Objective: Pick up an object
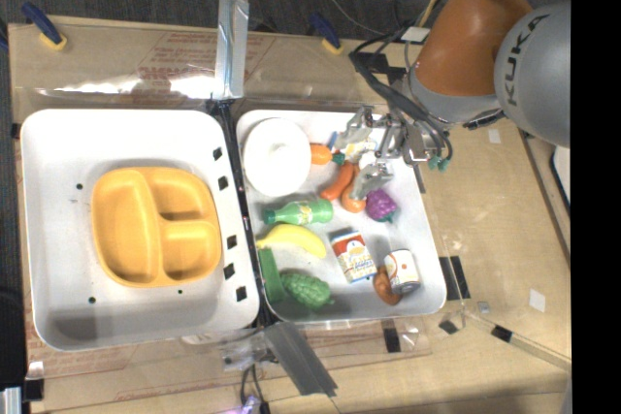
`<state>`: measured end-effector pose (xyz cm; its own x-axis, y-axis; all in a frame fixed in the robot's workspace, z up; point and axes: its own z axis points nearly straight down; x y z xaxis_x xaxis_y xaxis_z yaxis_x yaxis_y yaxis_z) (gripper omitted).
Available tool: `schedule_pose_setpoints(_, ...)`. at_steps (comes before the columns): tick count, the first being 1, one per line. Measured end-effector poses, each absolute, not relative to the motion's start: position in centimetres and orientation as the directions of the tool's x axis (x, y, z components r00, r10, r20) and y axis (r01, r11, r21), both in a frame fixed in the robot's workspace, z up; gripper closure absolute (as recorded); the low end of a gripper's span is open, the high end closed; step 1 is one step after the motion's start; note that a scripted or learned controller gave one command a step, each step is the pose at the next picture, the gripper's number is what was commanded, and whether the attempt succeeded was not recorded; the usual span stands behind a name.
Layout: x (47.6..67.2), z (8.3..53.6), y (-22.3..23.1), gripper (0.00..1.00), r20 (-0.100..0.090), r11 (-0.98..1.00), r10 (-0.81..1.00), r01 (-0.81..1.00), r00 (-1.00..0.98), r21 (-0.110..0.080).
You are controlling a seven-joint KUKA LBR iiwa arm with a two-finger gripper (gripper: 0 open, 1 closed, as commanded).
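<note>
My gripper (367, 160) hangs over the upper right part of the right bin (427, 238), just above an orange carrot-like toy (340, 181) and a purple grape bunch (381, 205). Close by lie a white bowl (277, 155), a small orange piece (320, 153), a green bottle (301, 211) and a yellow banana (294, 238). Nearer the front sit a red and white can (353, 257), a second small can (401, 270) and a green bumpy vegetable (304, 289). Nothing is visibly held.
The left bin (58, 160) holds a yellow divided tray (155, 223). A metal bracket (232, 48) stands at the back between the bins. Cables (388, 63) trail from the arm's wrist over the right bin's far edge.
</note>
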<state>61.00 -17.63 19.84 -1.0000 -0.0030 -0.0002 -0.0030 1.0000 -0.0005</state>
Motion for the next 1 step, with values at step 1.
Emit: schedule_pose_setpoints(1, 55.09, 9.17, -17.93, 0.00, -0.001, 0.999, -0.048, -0.048, -0.999, 0.000)
